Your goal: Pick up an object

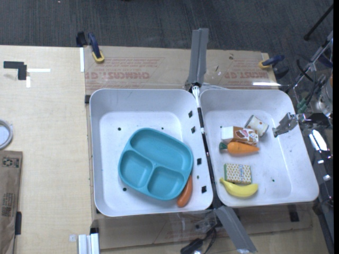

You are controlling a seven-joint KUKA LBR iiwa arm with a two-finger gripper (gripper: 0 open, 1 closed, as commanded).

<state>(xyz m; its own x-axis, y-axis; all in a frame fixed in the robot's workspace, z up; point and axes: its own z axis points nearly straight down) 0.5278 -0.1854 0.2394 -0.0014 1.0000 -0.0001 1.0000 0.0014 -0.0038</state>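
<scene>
Gripper (pixel 284 125) sits at the right bin's (pixel 296 194) upper right, over bare floor; can't tell its state from this angle. Nothing visibly held. Nearest candidates lie to its left: small white box (pixel 257 124), then snack packet (pixel 244 135) and toy carrot (pixel 241 148), long axis roughly left-right. Banana (pixel 239 189) sits lower-left, well apart. Teal divided plate (pixel 155 164) is in the left bin.

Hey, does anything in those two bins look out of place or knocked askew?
One thing: an orange sausage-shaped toy lies in the left bin, wedged between the blue divided plate and the bin wall rather than in a compartment.
</scene>
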